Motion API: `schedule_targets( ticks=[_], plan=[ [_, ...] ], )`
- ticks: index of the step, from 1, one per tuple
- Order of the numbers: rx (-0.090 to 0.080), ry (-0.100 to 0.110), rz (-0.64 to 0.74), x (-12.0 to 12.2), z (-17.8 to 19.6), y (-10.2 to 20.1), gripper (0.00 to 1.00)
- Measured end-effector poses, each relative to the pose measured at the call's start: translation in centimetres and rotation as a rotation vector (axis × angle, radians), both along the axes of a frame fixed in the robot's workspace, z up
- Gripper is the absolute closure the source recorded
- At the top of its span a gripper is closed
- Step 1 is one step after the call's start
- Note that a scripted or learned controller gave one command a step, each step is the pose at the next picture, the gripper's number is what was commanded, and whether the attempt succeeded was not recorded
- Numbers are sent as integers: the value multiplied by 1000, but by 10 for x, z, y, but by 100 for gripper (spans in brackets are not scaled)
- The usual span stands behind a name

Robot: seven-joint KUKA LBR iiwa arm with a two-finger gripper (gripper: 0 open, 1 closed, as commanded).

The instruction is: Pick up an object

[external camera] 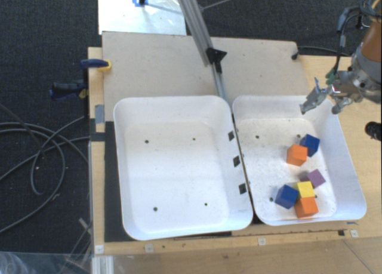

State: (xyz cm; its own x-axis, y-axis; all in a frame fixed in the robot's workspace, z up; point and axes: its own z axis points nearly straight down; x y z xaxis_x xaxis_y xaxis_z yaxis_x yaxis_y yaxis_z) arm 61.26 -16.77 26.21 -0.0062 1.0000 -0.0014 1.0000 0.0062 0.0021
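Nearest, an orange cube (pixel 307 206) crowds yellow (pixel 305 188) and blue (pixel 287 196) ones in the right bin (pixel 352 171); better target the freer orange block (pixel 296 154); the gripper (pixel 325 102), spread empty above, should descend straddling it.
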Motion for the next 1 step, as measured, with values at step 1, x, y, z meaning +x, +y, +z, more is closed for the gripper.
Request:
schedule_targets(
  ticks=[1],
  plan=[
    [2,-6,5,-31,61,53,0]
  ],
)
